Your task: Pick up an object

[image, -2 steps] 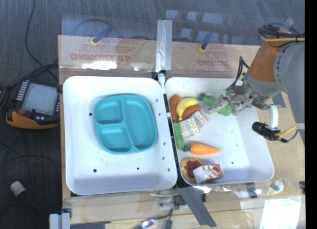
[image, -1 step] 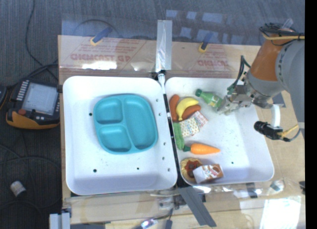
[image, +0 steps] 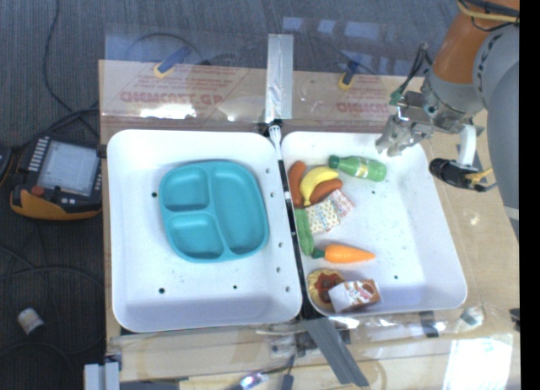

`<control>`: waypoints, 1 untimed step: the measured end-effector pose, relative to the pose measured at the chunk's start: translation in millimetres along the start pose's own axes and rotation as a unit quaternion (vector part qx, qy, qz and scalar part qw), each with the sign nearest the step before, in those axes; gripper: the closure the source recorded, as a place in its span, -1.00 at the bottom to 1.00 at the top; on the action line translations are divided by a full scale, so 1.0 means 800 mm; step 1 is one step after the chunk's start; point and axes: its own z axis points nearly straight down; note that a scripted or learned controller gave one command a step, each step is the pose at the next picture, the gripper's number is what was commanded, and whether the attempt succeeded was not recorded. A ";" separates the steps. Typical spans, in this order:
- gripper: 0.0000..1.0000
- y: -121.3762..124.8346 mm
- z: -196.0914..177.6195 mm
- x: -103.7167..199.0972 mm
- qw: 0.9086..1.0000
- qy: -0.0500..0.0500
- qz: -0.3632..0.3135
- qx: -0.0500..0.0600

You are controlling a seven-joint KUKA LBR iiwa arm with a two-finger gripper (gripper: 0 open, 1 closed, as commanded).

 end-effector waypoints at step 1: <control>1.00 -0.005 -0.109 0.033 0.997 -0.001 -0.076 0.000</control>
